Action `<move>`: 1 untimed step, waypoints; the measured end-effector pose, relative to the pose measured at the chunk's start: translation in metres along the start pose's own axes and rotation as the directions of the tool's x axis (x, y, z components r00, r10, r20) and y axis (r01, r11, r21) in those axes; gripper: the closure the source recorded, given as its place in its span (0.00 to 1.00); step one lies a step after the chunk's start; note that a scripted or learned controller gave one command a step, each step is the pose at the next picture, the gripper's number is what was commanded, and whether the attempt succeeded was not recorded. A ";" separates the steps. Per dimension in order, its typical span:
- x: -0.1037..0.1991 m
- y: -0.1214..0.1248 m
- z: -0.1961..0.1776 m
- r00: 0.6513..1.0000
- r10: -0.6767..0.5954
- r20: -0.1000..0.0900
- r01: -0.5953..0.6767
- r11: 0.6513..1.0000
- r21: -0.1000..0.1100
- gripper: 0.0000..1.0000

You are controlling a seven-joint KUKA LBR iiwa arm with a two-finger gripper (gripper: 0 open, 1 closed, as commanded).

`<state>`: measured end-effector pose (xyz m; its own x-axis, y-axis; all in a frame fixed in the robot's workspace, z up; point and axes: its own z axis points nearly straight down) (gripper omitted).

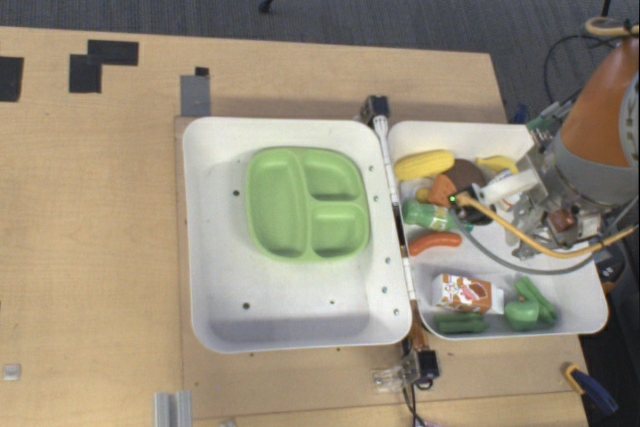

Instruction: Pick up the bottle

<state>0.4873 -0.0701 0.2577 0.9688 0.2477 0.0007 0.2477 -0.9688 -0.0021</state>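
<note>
A small green bottle (pixel 424 214) lies on its side at the left edge of the right bin (pixel 590 310), between an orange toy carrot (pixel 437 191) and a red sausage (pixel 435 241). My gripper (pixel 553 218) hangs over the middle right of that bin, to the right of the bottle and apart from it. Its fingers are lost among cables and metal parts, and nothing shows between them.
The right bin also holds a yellow corn cob (pixel 424 163), a yellow piece (pixel 495 163), a brown piece (pixel 463 175), a labelled packet (pixel 465 293), a green toy (pixel 530 307) and a dark green vegetable (pixel 460 323). A green divided plate (pixel 305 202) lies in the left bin (pixel 215 315).
</note>
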 end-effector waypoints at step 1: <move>-0.021 0.080 0.018 0.999 0.047 0.001 -0.047 0.999 -0.002 1.00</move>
<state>0.4866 -0.1527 0.2399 0.9794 0.2021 -0.0002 0.2021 -0.9794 0.0002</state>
